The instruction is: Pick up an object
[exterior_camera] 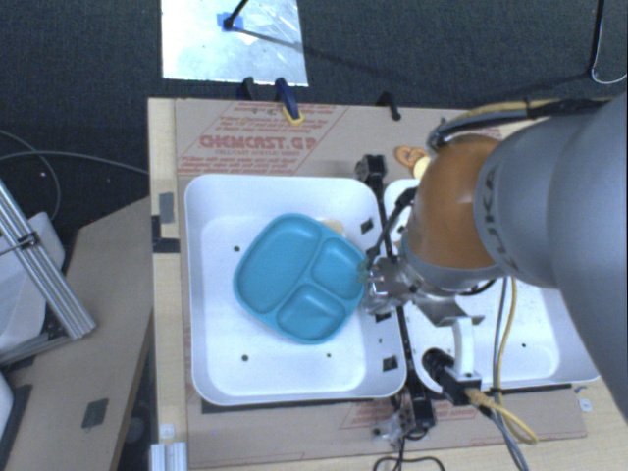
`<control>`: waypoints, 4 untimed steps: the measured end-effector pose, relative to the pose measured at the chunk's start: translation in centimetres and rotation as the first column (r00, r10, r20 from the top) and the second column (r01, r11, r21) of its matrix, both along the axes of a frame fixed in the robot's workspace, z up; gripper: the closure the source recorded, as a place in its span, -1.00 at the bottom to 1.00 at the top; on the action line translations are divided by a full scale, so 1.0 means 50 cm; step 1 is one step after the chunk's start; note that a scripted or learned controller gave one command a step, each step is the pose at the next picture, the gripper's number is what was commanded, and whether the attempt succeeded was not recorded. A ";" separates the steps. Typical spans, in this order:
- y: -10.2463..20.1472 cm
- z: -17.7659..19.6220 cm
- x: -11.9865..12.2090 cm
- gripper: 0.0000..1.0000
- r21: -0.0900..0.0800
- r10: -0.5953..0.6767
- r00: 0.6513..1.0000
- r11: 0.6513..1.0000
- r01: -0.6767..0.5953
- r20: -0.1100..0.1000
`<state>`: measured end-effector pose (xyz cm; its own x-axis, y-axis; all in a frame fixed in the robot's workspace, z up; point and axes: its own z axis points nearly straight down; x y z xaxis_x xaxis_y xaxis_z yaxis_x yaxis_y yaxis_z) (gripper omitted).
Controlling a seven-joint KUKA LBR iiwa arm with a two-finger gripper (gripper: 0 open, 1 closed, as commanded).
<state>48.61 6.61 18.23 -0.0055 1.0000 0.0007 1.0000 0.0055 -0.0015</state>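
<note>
The grey arm (559,204) reaches in from the right, bulking over the right bin (535,356), its orange band (451,204) above the wrist. The gripper (378,287) points down at the divider between the two bins, right beside the edge of the blue plate (299,278) (a sectioned one with three compartments). The plate lies tilted in the left bin (211,361), near its right wall. Whether the jaws are open or closed cannot be made out.
</note>
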 end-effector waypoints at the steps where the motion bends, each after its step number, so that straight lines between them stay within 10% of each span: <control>1: 0.110 0.067 0.001 1.00 0.000 0.001 1.000 1.000 -0.001 0.004; 2: -0.130 0.178 0.004 1.00 -0.004 -0.015 1.000 1.000 0.015 0.010; 4: -0.044 0.139 0.001 1.00 0.000 0.000 1.000 1.000 0.000 0.003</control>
